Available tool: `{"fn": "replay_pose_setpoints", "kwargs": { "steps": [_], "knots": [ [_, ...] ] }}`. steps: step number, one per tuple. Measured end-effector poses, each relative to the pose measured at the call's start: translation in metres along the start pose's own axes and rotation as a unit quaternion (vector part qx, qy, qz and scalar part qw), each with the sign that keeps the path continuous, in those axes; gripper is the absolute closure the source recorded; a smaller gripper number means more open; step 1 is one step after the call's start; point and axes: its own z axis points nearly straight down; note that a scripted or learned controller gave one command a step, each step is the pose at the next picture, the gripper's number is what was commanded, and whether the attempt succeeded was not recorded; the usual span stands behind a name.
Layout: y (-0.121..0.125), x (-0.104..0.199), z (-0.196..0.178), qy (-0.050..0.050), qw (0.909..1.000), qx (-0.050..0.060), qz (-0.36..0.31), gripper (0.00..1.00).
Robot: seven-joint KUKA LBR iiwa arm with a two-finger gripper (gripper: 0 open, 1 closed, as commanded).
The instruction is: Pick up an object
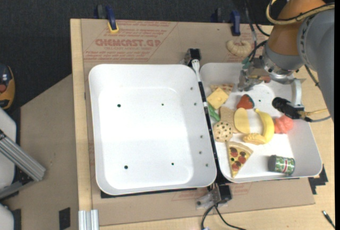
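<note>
Green can at right bin front, pizza slice nearby, claw above back corner (grip state can't tell)

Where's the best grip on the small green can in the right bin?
Grip the green can across its round middle, coming straight down from above. It appears to lie on its side, apart from the pizza slice, so there should be room for the fingers on both sides.

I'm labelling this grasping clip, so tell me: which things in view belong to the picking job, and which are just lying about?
Part of the job:
- two-finger gripper on the grey arm
- right white bin
- yellow toy banana
- toy pizza slice
- yellow cheese wedge
- red toy strawberry
- green-labelled can

Lying about:
- left white bin
- blue clamps
- brown cardboard sheet
</note>
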Motion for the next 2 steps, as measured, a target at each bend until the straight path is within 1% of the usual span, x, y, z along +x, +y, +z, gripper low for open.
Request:
{"fn": "replay_pose_setpoints", "kwargs": {
  "steps": [1,2],
  "knots": [
    [0.000,0.000,0.001,0.000,1.0000,0.001,0.000,0.00],
    [-0.069,0.043,0.018,0.002,0.9999,0.010,0.001,0.00]
  ]
}}
